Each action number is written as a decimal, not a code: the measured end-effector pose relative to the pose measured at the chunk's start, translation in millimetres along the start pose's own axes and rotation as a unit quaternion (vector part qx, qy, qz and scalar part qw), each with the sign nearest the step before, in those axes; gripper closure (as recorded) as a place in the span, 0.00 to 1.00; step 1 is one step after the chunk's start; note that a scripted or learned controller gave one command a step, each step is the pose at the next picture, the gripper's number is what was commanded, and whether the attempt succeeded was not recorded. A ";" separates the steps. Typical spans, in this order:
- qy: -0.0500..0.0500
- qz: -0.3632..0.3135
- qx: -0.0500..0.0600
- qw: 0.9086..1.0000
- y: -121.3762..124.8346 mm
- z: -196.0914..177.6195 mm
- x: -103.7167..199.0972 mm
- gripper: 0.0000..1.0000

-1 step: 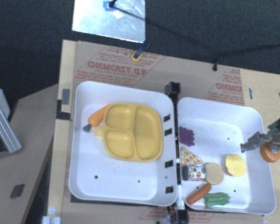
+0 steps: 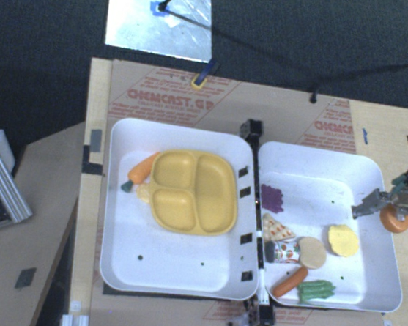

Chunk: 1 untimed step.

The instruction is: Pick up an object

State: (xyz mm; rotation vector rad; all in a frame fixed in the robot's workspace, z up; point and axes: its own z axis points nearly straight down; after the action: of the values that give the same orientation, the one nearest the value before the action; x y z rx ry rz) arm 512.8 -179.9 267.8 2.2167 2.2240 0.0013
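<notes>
My gripper (image 2: 358,208) hangs over the right edge of the right bin (image 2: 314,165), just above and to the right of a yellow lemon-like piece (image 2: 343,241). Nothing shows in its grasp. Lower in that bin lie a round beige piece (image 2: 312,253), a small can (image 2: 281,252), a pizza slice (image 2: 276,227), a purple grape bunch (image 2: 272,198), a red sausage (image 2: 290,281) and a green vegetable (image 2: 317,289). The orange band (image 2: 395,220) of the arm sits over the bin's right rim.
The left bin (image 2: 115,258) holds a yellow divided plate (image 2: 189,191) with an orange carrot (image 2: 141,168) against its left side. A black divider with clips (image 2: 252,201) runs between the bins. A shiny sheet (image 2: 160,13) lies beyond the bench.
</notes>
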 end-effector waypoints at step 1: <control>0.001 0.001 0.002 1.000 5.3 58.0 -6.5 0.00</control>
State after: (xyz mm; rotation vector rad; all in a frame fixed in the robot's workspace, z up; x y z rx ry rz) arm 518.2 -186.4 209.8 2.2219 2.2247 -0.0025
